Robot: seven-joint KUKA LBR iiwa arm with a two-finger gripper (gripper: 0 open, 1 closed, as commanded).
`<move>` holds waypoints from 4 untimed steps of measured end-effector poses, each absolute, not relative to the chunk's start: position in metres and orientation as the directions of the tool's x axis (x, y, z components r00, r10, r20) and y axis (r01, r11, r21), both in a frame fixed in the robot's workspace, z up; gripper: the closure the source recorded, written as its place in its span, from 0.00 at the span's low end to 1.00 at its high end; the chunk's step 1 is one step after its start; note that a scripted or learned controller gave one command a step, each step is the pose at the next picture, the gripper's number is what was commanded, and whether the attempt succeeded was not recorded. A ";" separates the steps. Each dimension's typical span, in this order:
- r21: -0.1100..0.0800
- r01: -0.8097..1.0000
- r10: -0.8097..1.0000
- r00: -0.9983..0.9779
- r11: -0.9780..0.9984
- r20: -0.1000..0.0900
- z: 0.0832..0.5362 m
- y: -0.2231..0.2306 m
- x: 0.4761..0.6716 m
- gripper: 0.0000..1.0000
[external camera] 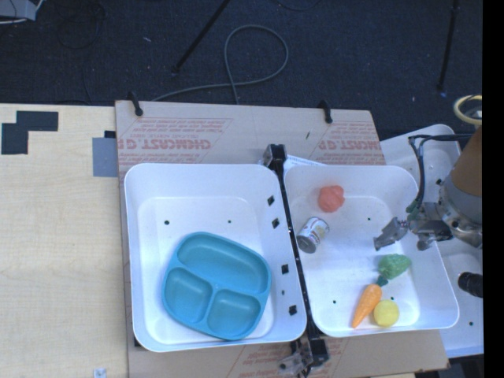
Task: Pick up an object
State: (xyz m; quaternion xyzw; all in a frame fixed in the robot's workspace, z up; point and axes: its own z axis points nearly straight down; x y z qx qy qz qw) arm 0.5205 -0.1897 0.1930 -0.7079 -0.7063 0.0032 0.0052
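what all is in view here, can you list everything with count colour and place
bins: 2, white, side by side on the bench
divided plate: 1, blue, in the left bin
ball-like object: 1, salmon red, right bin, far part
can: 1, silver, on its side, right bin, by the divider
broccoli toy: 1, green, right bin, right side
carrot toy: 1, orange, right bin, near edge
lemon-like toy: 1, yellow, beside the carrot toy
gripper: 1, grey, over the right bin, above the broccoli toy

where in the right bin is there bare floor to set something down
Bare floor lies in the right bin between the can and the carrot, and along its near left. It is crowded at the near right, around the broccoli, carrot and lemon.
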 end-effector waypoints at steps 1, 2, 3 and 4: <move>-0.002 1.000 1.000 0.000 0.000 0.000 0.198 -0.190 0.523 0.00; -0.010 1.000 1.000 0.000 0.000 0.004 0.133 -0.191 0.524 0.00; 0.000 1.000 1.000 -0.001 0.001 0.000 0.102 -0.192 0.525 0.00; -0.006 1.000 1.000 0.004 -0.004 0.003 0.109 -0.192 0.524 1.00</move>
